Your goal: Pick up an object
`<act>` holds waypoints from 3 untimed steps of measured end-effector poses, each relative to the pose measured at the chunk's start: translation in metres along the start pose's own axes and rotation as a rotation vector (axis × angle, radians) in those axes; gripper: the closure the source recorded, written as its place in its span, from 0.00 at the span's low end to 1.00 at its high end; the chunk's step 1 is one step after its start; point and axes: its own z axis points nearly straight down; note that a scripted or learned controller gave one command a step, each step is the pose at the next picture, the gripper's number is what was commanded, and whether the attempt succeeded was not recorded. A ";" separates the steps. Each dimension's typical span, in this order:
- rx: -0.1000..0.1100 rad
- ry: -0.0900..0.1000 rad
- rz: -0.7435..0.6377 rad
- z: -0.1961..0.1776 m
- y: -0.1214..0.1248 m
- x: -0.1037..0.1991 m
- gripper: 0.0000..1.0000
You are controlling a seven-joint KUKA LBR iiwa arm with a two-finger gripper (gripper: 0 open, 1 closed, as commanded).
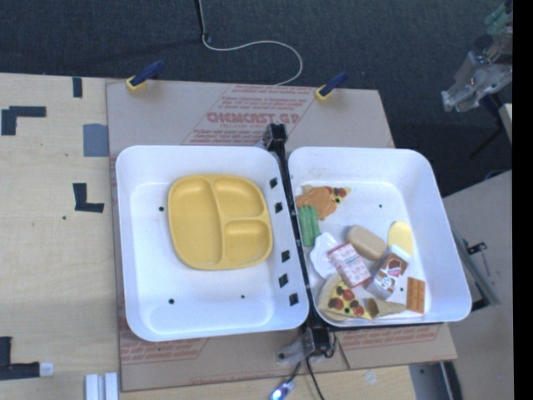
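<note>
The right bin holds a pile of toy foods. A pizza slice lies at its upper left beside a green piece. Toward the middle sit a tan bread loaf, a pink-labelled packet and a pale yellow piece. Along the front lie a second pizza slice, a small can and an orange cracker. My gripper hangs at the far upper right, outside and well above the bins, away from every object.
In the left bin lies a yellow divided plate. Black clips line the seam between the bins. Both bins rest on a cardboard sheet held by two clamps. A white cable runs behind.
</note>
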 end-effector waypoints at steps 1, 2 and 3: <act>0.032 0.005 0.009 0.133 -0.044 -0.013 1.00; 0.002 0.001 0.001 0.010 -0.012 0.012 1.00; 0.033 0.005 0.007 0.154 -0.054 0.012 1.00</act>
